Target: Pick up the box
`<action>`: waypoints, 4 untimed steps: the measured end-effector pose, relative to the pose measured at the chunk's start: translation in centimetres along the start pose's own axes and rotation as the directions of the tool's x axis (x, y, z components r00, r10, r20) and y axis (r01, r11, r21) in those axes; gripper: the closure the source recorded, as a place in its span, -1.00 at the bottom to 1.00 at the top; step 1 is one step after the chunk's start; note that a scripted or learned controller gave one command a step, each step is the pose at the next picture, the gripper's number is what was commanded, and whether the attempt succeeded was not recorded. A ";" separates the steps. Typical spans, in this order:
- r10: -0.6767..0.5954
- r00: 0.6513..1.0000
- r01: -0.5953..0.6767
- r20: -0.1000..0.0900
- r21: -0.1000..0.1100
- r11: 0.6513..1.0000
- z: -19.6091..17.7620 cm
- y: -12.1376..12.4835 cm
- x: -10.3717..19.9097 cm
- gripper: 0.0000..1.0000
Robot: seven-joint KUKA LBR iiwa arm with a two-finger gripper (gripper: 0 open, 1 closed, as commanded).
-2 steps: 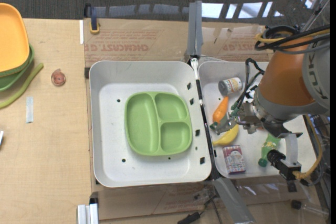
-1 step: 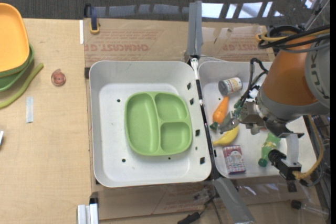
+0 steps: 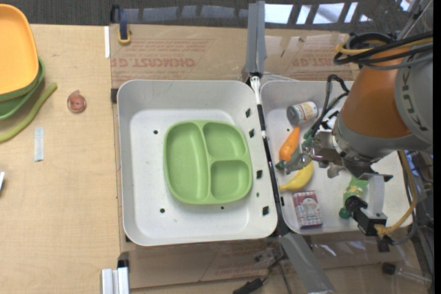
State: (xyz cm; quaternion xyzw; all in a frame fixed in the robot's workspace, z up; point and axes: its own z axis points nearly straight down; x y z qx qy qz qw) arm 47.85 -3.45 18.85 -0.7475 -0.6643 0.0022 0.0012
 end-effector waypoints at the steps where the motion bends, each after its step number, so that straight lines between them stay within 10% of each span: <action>1: 0.049 0.999 -0.049 0.000 0.001 0.999 0.0 0.1 -1.2 -1.00; 2: 0.099 0.995 -0.099 0.000 -0.001 0.995 0.0 -0.1 1.1 -1.00; 3: 0.096 0.995 -0.096 0.004 0.007 0.995 -0.5 0.0 1.0 1.00; 4: 0.097 0.995 -0.097 0.004 0.007 0.995 -0.5 0.0 1.0 -1.00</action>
